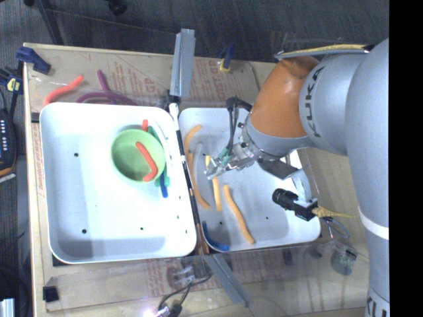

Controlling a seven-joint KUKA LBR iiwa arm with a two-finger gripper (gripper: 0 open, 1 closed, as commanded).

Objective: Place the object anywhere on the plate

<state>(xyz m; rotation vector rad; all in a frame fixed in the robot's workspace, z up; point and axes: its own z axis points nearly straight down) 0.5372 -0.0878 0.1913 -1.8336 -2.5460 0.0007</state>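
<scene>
Orange sticks are scattered all over the right bin (301, 233), and the gripper (217, 167) hangs low right among them, a short yellow-orange stick (215, 194) just below its tips. Honestly can't tell whether it's gripping anything, too cluttered there. A blue piece (213, 240) sits at that bin's lower edge. Over in the left bin (73, 197), the green plate (125, 157) already has a red stick (148, 157) on it, with green and blue bits (162, 182) beside the rim.

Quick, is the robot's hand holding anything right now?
Hand: low in the right bin among the orange sticks; whether it grips one cannot be told.
</scene>
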